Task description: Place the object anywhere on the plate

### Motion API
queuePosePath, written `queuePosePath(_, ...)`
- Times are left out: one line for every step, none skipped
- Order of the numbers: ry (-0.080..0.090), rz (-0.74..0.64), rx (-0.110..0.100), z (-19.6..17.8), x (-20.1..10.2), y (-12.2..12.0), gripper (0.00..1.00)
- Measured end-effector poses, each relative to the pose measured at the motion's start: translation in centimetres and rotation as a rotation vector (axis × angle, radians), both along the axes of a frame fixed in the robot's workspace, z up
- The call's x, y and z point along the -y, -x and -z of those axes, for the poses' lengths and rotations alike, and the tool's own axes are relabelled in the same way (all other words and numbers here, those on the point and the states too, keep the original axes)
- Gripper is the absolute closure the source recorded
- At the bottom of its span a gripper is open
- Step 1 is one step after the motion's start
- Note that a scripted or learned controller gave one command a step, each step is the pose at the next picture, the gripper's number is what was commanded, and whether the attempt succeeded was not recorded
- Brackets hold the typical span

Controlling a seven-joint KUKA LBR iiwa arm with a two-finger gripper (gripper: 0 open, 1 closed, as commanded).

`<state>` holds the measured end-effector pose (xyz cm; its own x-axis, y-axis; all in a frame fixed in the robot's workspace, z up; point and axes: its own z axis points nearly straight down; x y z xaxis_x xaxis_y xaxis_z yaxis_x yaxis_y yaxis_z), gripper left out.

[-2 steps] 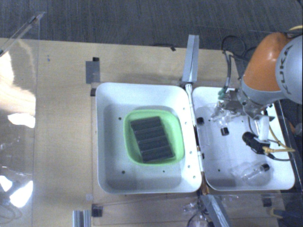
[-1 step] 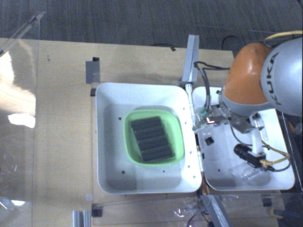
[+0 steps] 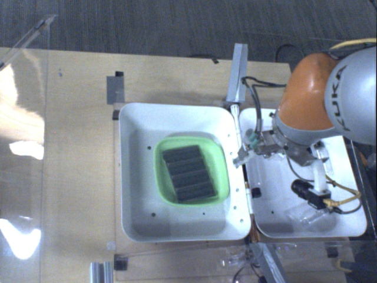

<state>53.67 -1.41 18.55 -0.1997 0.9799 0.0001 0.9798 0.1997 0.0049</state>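
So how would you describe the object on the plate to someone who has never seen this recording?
Start at the left white bin of the two on the bench. In its middle sits a square, light green plate with rounded corners. Lying on that plate, slightly askew, is a dark grey rectangular block with ridges across it, the only dark thing in that bin.

We have one fixed camera above the pale wooden bench (image 3: pixel 65 175), looking down at a slight slant. It sits far enough back to frame both shallow white plastic bins (image 3: pixel 132 217), with dark ribbed floor along the top edge.
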Motion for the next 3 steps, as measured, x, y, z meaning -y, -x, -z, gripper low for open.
queuePosePath(0.001,0.104,0.004,-1.7,6.1,-3.4,0.00)
queuePosePath(0.003,0.224,0.007,-13.8,16.9,0.8,0.00)
queuePosePath(0.004,0.258,0.007,-18.3,19.1,4.8,0.00)
